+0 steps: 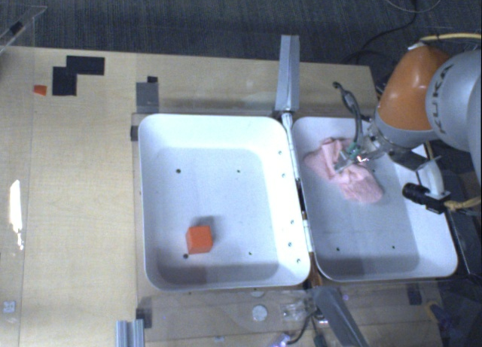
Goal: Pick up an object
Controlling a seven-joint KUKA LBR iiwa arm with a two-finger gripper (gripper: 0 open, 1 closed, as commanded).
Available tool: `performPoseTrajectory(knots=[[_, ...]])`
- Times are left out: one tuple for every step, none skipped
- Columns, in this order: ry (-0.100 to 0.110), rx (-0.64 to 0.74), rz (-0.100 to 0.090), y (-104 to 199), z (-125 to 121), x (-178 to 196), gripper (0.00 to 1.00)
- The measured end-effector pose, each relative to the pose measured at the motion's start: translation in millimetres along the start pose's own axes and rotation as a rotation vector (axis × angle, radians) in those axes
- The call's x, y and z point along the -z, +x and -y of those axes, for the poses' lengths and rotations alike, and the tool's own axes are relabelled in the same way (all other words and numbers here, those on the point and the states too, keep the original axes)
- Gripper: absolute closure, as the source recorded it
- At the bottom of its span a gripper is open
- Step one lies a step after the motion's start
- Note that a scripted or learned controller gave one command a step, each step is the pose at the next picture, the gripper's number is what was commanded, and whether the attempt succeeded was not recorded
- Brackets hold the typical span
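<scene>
On the bench stand 2 white bins side by side. Inside the right bin (392, 259) lies a pink cloth (348, 175), crumpled, near the far wall. Over the cloth's upper right edge the gripper (352, 156) is low, perhaps touching it; I cannot tell if it is released or grasping. Inside the left bin (218, 135), an orange block (199, 239) sits near the front left.
</scene>
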State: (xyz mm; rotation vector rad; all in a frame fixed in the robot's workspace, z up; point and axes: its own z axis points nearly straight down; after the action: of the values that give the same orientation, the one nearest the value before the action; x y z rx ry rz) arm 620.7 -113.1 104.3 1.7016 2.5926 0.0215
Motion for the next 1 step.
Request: performPoseTrajectory(knots=[[0.005, 0.031, -0.004, 4.5, -24.7, -1.3, 0.00]])
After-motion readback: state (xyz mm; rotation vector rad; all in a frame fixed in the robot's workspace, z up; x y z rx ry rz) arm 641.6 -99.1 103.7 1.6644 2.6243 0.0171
